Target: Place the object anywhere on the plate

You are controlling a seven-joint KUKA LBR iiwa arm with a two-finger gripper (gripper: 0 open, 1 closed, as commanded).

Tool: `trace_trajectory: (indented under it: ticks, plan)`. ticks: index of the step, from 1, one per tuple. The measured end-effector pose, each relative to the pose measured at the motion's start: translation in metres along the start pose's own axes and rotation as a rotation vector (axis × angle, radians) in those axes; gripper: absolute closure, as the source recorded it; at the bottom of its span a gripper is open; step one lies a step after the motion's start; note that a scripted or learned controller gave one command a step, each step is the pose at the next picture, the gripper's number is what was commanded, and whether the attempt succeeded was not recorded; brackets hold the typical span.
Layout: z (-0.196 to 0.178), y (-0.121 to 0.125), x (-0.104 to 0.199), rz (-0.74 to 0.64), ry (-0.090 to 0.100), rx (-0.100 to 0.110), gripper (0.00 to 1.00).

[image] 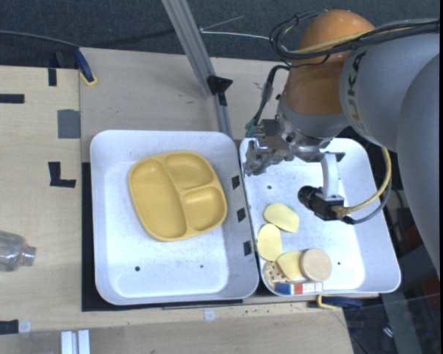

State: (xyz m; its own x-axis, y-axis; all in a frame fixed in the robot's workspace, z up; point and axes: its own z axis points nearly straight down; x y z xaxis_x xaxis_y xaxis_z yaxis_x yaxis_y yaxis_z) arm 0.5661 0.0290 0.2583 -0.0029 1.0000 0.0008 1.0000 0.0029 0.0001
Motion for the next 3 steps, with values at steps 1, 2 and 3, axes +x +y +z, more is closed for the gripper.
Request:
trace_trajectory:
  ticks: [1, 2, 3]
  plan:
    - [0.019, -0.006, 0.022, 0.001, -0.002, 0.004, 1.00]
    - [0.018, -0.006, 0.021, 0.001, -0.002, 0.002, 0.00]
    - [0.073, 0.096, -0.037, 0.005, -0.006, 0.000, 0.00]
